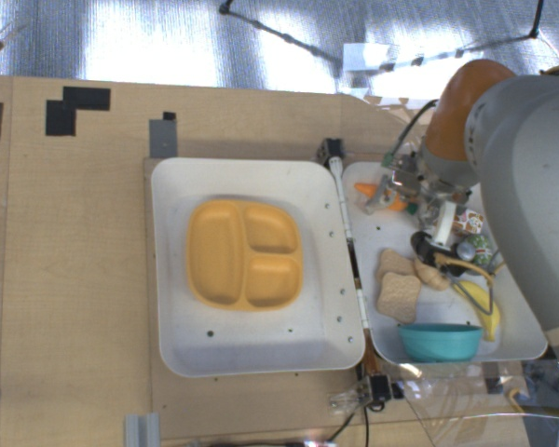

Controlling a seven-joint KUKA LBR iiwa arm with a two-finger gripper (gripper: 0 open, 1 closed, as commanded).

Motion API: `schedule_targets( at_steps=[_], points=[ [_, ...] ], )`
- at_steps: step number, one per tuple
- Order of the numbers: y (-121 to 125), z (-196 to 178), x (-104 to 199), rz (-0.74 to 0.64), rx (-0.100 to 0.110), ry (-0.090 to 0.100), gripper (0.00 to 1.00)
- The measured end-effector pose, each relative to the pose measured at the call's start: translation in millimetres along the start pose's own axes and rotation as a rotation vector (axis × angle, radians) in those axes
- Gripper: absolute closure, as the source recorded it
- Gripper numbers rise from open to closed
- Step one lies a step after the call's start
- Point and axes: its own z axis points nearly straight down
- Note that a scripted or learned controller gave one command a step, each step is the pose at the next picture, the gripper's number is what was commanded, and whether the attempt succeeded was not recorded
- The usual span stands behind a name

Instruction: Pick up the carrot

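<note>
Carrot: the small orange carrot (366,191) lies in the far left corner of the right white bin (520,343), close to the wall that parts the two bins. Only a bit of orange shows — the claw's metal parts cover some of it.

Claw: the grey arm's two-finger gripper (391,196) hangs low just beside the carrot, maybe touching it. The rig line does not let a guess stand, and it cannot be told if the claw is open, closed, or gripping anything.

Why the arm is there: it reaches in from the right and bends over the far end of the right white bin, likely because the carrot is what it must take.

Tricky part: the carrot sits near the bin wall, so there looks to be little room on that side — a grab could slip.

Other things in the right bin: two tan bread-like pieces (398,282), a yellow banana (477,304), a teal bowl (439,341) at the near end and a small printed can (470,226). They lie apart from the carrot, so they should not get in the way.

Left bin: the left white bin (182,333) holds a yellow plastic tray with three sections (245,253), well apart from the carrot.

Task so far: the carrot looks to be down in the bin, not yet lifted.
</note>
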Motion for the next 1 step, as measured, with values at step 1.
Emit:
schedule_targets(
  at_steps=[1],
  points=[
    [1.9, -13.0, 2.6, -0.011, -0.006, 0.001, 1.00]
  ],
)
